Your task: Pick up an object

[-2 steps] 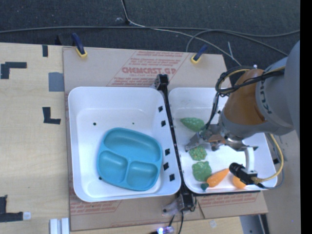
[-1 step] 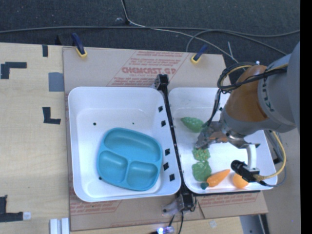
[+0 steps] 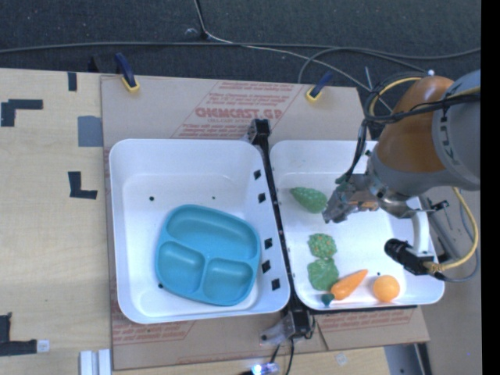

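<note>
1. Two white bins side by side on the bench: left bin [image 3: 125, 170] with a blue divided plate [image 3: 207, 254], right bin [image 3: 359, 151] with the small items.
2. In the right bin: a green leafy piece [image 3: 309, 199] near the divider, two more green pieces [image 3: 321, 245] [image 3: 322, 273] toward the front, a carrot [image 3: 349, 284] and an orange [image 3: 386, 288] at the front edge.
3. Gripper [image 3: 341, 208] low over the right bin, just beside the leafy piece, on its right.
4. Fingers too dark and blurred to judge; cannot tell whether spread or closed, and nothing visibly between them.
5. Progress, as a judgement: nothing lifted yet; every item resting on the bin floor.
6. Left to do: closing on one item, likely the nearest leafy piece, then raising it clear.
</note>
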Available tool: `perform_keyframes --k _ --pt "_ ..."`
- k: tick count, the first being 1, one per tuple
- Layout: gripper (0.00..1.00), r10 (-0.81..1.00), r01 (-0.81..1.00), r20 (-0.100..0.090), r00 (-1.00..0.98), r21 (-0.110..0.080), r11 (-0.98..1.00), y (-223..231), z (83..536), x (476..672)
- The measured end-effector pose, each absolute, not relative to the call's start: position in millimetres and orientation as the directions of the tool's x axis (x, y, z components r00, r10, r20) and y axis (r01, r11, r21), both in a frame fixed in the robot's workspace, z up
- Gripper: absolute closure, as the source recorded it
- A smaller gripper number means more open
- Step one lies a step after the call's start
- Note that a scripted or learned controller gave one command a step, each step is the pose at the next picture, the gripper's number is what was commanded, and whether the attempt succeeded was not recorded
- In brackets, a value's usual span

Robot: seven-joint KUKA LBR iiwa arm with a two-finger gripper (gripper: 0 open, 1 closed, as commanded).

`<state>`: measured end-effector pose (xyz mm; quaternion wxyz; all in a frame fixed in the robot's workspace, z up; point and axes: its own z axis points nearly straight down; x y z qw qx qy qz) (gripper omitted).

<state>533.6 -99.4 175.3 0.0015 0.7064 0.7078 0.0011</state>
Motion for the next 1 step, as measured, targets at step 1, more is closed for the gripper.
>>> perform_keyframes --k 1 --pt "1.0 1.0 1.0 0.0 -0.001 0.002 0.001 -100.5 217.7 531.2"
